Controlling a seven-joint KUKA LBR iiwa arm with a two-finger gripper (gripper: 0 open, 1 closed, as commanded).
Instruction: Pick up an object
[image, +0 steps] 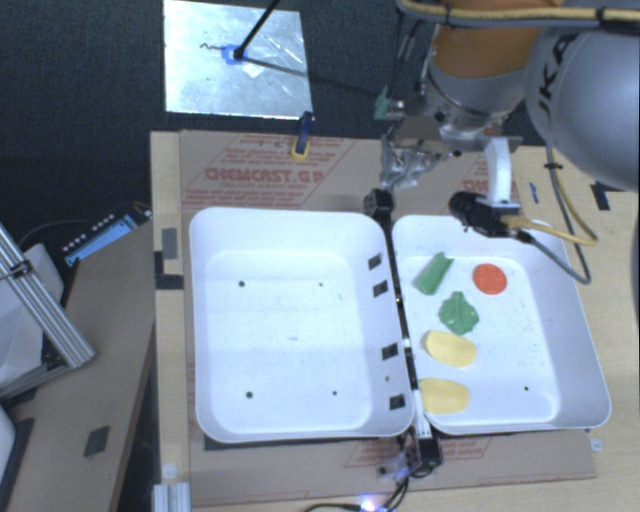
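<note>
We count two shallow white plastic bins side by side: the left bin (290, 330) and the right bin (540, 340), joined along a dark hinged seam. In the right bin we count five small pieces: one green oblong block (434, 273), one flat orange disc (489, 278), one leafy dark-green piece (459, 313), and two yellow oval pieces, the upper (451, 348) and the lower (444, 396). All five sit in the left half of that bin, the lower yellow one close to the seam and the front rim; the bin's right half offers open floor. The metal two-finger gripper (403, 170) hangs above the cardboard behind the bins, just past the far end of the seam, with nothing between it and the pieces. We cannot tell its state.
</note>
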